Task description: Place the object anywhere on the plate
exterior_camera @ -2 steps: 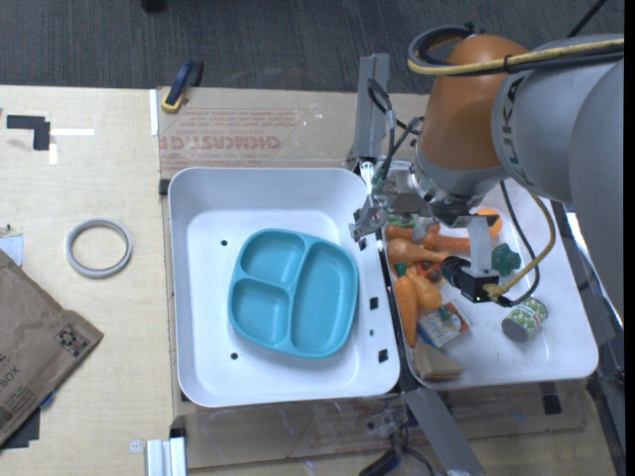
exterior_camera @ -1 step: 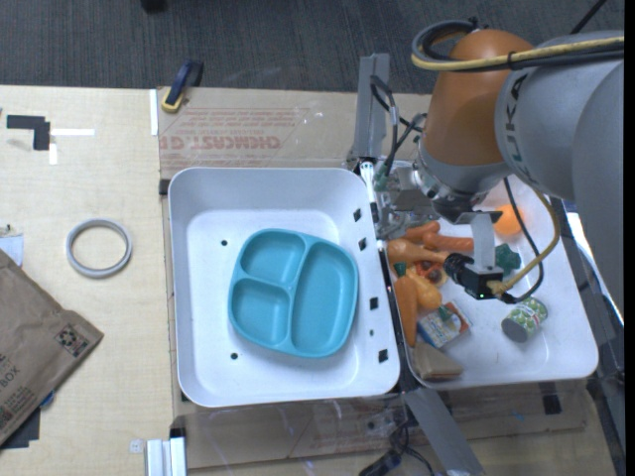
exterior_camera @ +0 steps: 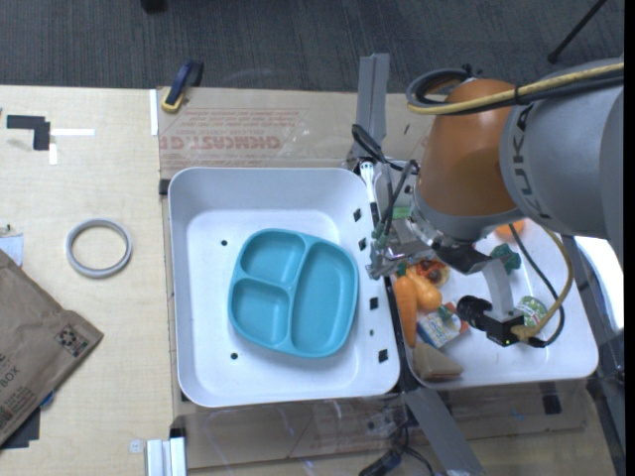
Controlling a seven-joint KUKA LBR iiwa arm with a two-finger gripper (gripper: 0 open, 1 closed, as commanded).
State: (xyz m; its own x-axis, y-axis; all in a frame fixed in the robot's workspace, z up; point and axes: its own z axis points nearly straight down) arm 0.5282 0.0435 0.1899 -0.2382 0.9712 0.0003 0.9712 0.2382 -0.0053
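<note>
Bins point(exterior_camera: 198, 365) — two; plate point(exterior_camera: 294, 293) — one, three-sectioned; hand point(exterior_camera: 429, 266) state: cannot tell.

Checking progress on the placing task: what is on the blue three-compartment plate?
Nothing lies on the blue three-compartment plate; all compartments show bare. The orange toy carrot and other items sit in the right white bin, partly covered by the arm.
</note>
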